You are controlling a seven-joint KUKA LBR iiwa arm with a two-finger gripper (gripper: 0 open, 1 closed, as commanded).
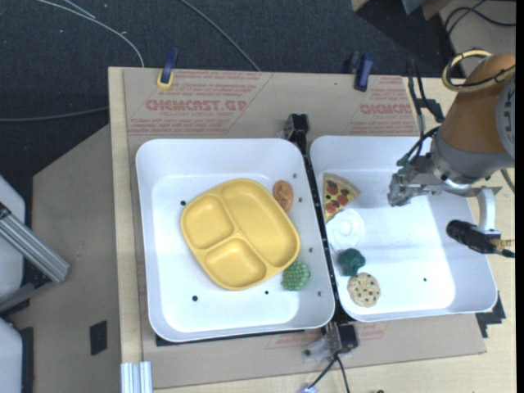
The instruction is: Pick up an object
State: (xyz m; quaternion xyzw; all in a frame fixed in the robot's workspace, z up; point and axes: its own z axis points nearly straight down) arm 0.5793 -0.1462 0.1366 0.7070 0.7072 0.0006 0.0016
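Pizza slice (338, 193) lies just left of the gripper (401, 188), in the right bin (426, 289). Below it sit a white cup (347, 227), teal lump (351, 260) and cookie (363, 289). Further left, the left bin (164, 219) holds a yellow tray (238, 232). Cardboard bench (246, 97), dark carpet (82, 47). The arm (473, 129) reaches in, wrist low over the bin; I cannot tell its grip.
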